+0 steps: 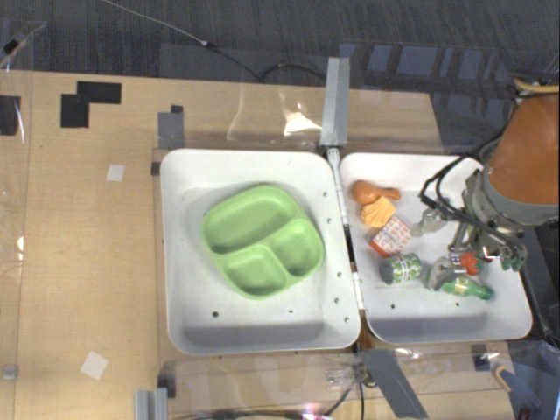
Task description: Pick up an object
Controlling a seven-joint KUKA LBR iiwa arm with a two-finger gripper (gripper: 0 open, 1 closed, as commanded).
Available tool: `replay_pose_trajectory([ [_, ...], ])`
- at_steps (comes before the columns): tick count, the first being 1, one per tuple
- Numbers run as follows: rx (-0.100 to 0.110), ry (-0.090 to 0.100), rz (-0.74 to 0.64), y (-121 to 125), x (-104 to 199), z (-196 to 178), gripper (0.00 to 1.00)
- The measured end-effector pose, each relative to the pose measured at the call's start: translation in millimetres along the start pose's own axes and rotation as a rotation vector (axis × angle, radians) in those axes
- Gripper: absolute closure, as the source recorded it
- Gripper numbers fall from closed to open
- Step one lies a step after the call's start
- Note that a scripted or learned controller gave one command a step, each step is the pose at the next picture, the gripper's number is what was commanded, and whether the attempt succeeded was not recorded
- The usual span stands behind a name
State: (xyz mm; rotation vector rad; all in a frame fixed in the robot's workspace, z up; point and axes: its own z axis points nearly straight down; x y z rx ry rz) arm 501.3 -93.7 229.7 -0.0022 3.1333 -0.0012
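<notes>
In the right bin (512,320) lie several small objects: an orange piece (376,192) at the back left, a yellow-orange wedge (378,211), a red and white packet (390,235), a green can (402,269) and a green bottle (465,288) with a red item (469,262) beside it. My gripper (457,268) hangs low over the bin's right half, right above the green bottle and the red item. The arm's orange band and grey wrist cover the bin's far right corner.
The left bin (188,322) holds a green three-compartment plate (261,239). A metal divider post (335,103) stands between the bins at the back. Cables loop around the wrist (442,191). The wooden bench (79,252) stretches to the left.
</notes>
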Motion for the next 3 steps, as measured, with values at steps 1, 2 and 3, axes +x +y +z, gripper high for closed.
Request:
replay_pose_trajectory([
  [1, 0.000, -0.002, 0.243, -11.0, 1.3, 135.8, 0.00],
  [2, 0.000, -0.010, 0.236, -9.9, -1.6, 124.2, 1.00],
  [3, -0.003, -0.003, 0.442, 64.9, -11.5, 42.1, 1.00],
])
